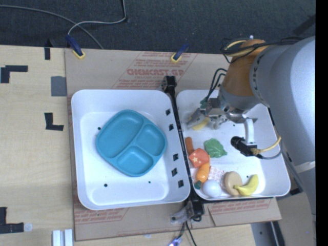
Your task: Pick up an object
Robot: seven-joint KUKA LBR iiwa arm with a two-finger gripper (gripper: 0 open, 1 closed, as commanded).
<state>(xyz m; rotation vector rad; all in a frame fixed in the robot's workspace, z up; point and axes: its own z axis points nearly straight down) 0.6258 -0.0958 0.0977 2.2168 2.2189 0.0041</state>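
The tool (201,118) hovers low in the right bin (271,132), above the green toy (214,148); whether its fingers are parted, I cannot tell.

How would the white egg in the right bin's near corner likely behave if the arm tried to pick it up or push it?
The white egg looks smooth and rounded, so it would probably roll or slip from a pinch. It sits tight against the orange piece and tan round piece, which likely leaves little finger room.

The arm (292,96) runs off the right edge and covers the right bin's (277,188) far corner — a yellow thing (201,125) under the gripper (205,118) shows only partly, jaws too blurred to read.
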